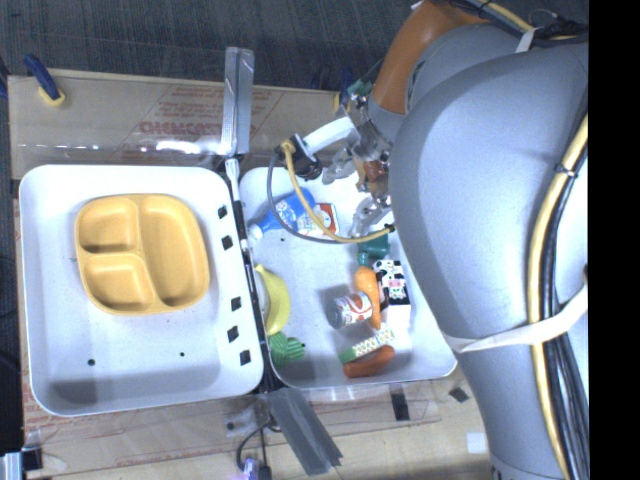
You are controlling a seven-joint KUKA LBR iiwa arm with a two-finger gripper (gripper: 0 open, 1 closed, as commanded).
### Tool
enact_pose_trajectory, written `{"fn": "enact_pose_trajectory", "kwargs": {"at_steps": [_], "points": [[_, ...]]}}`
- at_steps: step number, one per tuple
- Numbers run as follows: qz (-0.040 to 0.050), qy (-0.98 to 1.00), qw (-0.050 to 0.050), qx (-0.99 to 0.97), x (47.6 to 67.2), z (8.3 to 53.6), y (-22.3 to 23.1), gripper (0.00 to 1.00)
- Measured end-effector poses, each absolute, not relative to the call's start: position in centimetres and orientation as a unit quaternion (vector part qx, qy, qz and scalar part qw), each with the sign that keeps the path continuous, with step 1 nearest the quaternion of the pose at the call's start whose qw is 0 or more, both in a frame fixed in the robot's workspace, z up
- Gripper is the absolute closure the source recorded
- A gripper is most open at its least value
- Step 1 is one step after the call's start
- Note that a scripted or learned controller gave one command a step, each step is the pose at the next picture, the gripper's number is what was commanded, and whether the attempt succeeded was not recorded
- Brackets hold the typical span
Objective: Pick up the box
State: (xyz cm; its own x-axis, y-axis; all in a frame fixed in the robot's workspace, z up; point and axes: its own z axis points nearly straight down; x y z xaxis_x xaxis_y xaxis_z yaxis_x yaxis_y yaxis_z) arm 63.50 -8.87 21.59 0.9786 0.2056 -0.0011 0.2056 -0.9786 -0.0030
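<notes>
Just below your tool (372, 208), its grip state unreadable, the black-and-white box (394, 286) lies beside a can (350, 310).

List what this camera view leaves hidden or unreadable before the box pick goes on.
- Gripper: in the camera view, cables and wrist hardware clutter it; finger state unreadable.
- Right bin: the grey arm covers its right side; contents there are hidden.
- Box: its right edge runs under the arm; print is too small to read.
- Can: label is blurred.
- Green item: too small to identify.
</notes>
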Motion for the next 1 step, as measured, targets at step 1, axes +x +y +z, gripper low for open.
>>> {"fn": "enact_pose_trajectory", "kwargs": {"at_steps": [1], "points": [[0.0013,-0.102,0.002,-0.995,64.73,19.14,-4.25,0.00]]}}
